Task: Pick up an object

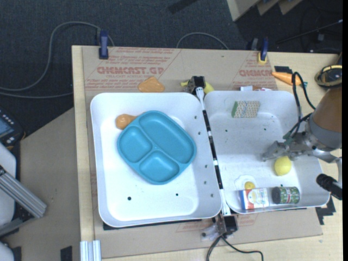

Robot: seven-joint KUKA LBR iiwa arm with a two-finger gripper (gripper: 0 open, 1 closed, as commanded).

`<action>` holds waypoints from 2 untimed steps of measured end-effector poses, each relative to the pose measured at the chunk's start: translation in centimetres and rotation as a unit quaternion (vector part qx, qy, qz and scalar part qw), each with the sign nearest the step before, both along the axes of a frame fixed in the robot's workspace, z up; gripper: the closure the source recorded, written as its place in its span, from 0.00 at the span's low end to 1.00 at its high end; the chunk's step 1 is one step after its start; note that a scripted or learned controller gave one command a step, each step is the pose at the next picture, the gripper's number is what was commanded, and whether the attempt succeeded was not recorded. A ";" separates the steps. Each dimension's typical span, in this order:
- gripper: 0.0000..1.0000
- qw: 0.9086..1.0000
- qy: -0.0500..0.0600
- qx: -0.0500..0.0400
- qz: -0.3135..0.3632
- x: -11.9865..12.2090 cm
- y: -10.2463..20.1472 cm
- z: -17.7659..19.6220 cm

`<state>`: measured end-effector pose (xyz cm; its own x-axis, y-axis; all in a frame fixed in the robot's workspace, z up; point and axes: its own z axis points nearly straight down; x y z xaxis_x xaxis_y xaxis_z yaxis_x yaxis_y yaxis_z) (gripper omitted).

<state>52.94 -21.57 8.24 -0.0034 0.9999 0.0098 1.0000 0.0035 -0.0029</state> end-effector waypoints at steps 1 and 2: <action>1.00 1.000 -0.002 -0.004 -0.001 0.1 -0.3 1.3; 0.00 1.000 -0.001 -0.003 -0.001 0.1 -0.2 1.2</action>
